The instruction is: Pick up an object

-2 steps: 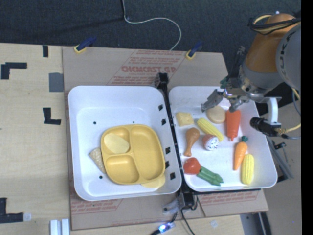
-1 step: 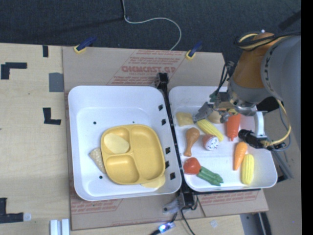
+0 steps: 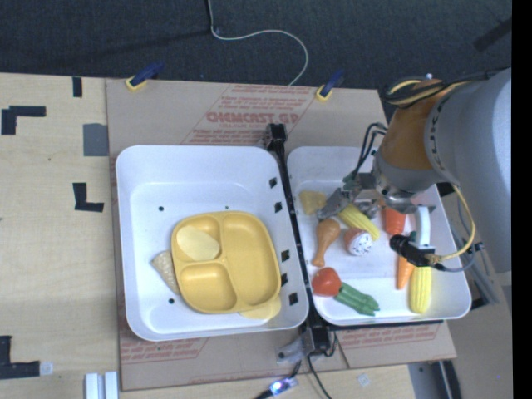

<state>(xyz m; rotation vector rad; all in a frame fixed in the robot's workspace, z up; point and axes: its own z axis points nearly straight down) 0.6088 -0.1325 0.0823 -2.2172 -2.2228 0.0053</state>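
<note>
The right bin (image 3: 324,169) holds several toy foods. A chicken drumstick (image 3: 325,239) lies near its middle, with a small corn cob (image 3: 359,219) and a white spotted ball (image 3: 359,243) beside it. A pale yellow piece (image 3: 312,201) sits toward the bin's left wall. A red tomato (image 3: 327,282) and a green pepper (image 3: 357,299) lie at the front. A carrot (image 3: 402,271) and a larger corn cob (image 3: 421,289) rest at the right, and an orange piece (image 3: 394,220) shows under the wrist. My gripper (image 3: 347,199) hangs low over the corn cob and drumstick, its fingers pointing left.
The left bin (image 3: 141,181) carries a yellow divided plate (image 3: 237,268) holding a pale round slice (image 3: 198,242). A tan piece (image 3: 164,264) pokes out under the plate's left edge. A divider wall (image 3: 287,214) separates the bins. A cable (image 3: 258,36) runs across the dark floor behind.
</note>
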